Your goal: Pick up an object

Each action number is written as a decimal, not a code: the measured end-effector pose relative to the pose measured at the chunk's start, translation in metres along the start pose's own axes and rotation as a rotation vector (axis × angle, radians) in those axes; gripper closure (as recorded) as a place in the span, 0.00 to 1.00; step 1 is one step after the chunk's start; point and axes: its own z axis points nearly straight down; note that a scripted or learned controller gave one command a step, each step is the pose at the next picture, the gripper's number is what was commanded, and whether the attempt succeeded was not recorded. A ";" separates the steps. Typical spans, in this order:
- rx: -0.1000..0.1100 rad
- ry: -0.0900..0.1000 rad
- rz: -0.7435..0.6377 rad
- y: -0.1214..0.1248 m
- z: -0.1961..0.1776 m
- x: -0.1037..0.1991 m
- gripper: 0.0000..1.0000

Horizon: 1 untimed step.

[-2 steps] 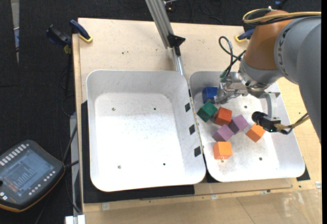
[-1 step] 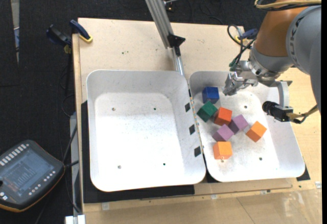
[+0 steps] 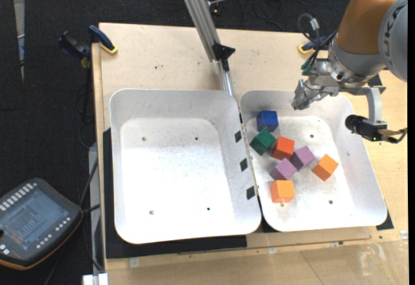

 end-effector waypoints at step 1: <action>0.009 0.004 -0.006 -0.005 0.007 0.054 1.00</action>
